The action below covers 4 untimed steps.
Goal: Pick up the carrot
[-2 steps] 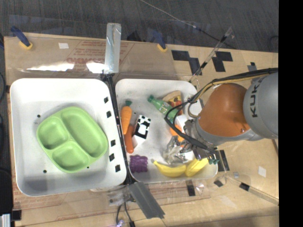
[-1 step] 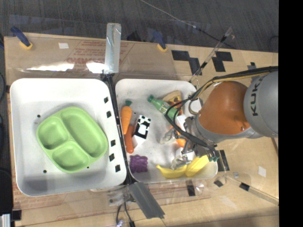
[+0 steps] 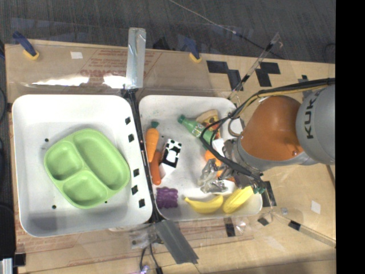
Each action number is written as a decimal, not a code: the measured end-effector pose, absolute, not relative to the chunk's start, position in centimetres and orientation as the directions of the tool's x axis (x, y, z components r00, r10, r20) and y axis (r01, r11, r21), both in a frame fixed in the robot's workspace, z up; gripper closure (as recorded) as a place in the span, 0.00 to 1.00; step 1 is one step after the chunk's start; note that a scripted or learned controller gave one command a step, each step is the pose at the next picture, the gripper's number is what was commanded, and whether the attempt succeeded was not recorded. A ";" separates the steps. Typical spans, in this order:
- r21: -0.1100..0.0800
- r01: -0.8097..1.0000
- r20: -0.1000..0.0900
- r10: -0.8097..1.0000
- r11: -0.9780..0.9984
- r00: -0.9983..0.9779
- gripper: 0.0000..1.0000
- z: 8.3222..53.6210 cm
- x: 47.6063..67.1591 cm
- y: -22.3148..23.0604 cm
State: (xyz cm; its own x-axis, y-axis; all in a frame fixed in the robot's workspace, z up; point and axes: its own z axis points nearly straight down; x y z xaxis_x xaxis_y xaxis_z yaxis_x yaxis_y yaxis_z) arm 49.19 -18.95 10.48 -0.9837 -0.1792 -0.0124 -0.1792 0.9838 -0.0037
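Orange and tapered, the carrot (image 3: 153, 156) lies lengthwise along the left wall of the right bin (image 3: 188, 103), well apart from the tool (image 3: 214, 176), which hangs low over the bin's opposite side with the arm reaching in above it. Whether the tool is open or closed cannot be told from this slant. Between tool and carrot sits a small black-and-white block (image 3: 171, 152); a purple grape cluster (image 3: 167, 197) lies beyond the carrot's tip. Just beside the tool are two bananas (image 3: 222, 202) and a green bottle (image 3: 193, 126). Lying tight against the wall, the carrot probably leaves room for a grasp across its width only. A green divided plate (image 3: 86, 166) rests in the left bin (image 3: 34, 110).
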 end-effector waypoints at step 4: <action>-0.007 -0.505 -0.007 -0.505 0.863 -0.863 1.00 22.3 49.8 -14.6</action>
State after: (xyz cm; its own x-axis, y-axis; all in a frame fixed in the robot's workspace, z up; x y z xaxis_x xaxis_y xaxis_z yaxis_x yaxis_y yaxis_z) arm 49.77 -14.58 22.35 -0.8631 -0.5049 -0.0070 -0.5049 0.8632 -0.0075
